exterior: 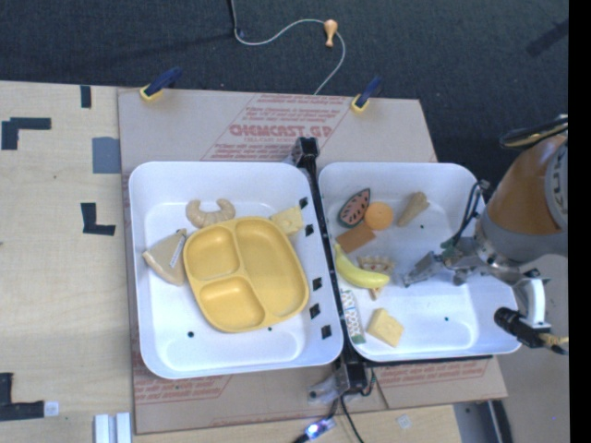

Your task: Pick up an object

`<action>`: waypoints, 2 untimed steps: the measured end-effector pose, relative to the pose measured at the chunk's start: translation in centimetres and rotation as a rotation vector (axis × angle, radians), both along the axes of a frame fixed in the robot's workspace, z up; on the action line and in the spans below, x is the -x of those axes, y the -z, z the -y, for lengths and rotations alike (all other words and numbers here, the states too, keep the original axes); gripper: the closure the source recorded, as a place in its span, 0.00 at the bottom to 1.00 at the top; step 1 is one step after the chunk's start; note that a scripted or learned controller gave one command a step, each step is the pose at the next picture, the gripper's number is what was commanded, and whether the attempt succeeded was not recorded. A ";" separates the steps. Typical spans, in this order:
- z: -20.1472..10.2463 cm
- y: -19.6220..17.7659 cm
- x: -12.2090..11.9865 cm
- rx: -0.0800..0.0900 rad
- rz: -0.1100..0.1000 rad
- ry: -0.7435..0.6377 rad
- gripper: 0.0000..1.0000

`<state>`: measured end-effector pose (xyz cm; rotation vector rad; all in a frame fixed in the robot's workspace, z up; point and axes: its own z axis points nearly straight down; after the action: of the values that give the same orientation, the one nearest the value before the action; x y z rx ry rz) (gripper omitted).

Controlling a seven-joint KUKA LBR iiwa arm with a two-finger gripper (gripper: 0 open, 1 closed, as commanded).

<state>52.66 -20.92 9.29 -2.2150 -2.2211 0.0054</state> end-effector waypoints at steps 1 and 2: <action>0.0 0.8 0.0 0.003 0.004 0.001 0.00; -0.1 -0.3 -0.1 0.003 0.007 0.001 1.00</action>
<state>52.72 -20.84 9.55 -2.2211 -2.2251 0.0018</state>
